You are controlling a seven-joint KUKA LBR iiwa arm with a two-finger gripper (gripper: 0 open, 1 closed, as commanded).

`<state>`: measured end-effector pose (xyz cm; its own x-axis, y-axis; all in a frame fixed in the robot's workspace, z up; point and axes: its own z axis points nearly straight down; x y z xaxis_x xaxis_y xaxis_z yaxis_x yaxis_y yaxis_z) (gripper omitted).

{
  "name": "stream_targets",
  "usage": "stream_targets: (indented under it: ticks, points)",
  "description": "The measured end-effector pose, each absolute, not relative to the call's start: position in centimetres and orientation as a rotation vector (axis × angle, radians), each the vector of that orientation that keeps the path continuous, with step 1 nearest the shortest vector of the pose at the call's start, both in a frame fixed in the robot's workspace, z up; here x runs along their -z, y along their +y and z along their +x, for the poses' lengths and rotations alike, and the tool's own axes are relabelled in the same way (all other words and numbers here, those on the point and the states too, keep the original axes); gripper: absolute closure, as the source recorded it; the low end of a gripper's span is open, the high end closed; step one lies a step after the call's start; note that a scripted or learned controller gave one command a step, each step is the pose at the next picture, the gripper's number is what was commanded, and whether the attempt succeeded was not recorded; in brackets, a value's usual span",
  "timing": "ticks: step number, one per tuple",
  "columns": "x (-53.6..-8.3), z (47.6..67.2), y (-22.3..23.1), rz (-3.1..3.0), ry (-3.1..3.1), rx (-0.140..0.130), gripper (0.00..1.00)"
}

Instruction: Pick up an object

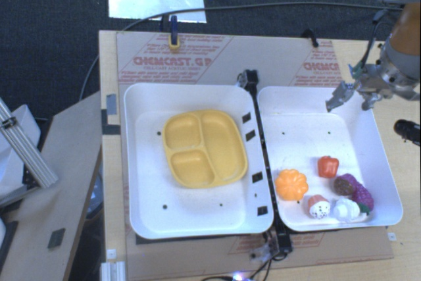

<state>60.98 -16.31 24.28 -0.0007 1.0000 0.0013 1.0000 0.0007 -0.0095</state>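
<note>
The right bin (316, 125) holds several toy foods along its near edge. They are an orange pumpkin (291, 184), a red pepper (328, 166), a purple bunch of grapes (356, 191), a small pink and white piece (319, 207) and a white piece (345, 210). My gripper (351, 99) hangs over the far right corner of that bin, well apart from the toys. It is open, with nothing between its fingers.
A yellow three-compartment plate (204, 148) lies in the middle of the left bin (151, 207). A black hinge strip (258, 154) runs between the two bins. A cable crosses the bench at the back.
</note>
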Motion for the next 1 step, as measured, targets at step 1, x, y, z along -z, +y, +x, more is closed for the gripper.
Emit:
stream_targets:
  ticks: [1]
  points:
    - [-24.98, 61.21, -16.28, -2.219, -2.226, 0.001, 0.00]
